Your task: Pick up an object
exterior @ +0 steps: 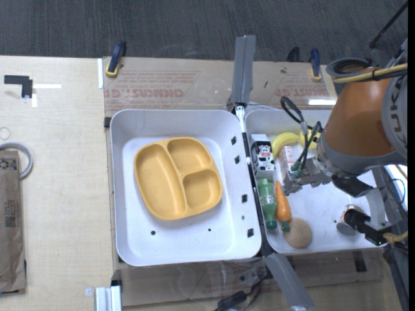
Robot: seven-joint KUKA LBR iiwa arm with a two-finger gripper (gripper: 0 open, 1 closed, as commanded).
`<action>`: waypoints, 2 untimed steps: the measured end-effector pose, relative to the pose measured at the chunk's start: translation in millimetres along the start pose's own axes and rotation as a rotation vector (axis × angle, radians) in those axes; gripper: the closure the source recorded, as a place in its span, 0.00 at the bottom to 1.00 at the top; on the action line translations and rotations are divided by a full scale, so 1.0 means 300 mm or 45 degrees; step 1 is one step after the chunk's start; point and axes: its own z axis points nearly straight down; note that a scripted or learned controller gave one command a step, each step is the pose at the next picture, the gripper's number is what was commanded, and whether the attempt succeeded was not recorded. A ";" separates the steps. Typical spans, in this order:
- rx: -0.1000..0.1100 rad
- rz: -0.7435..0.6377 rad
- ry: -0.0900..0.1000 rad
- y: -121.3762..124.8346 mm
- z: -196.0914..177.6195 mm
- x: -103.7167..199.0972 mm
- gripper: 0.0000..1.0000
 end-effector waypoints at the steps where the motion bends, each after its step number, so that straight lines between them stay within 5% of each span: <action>1: 0.000 0.000 0.000 0.000 0.000 0.000 0.00; 2: -0.003 -0.180 0.001 -0.037 0.027 0.020 0.00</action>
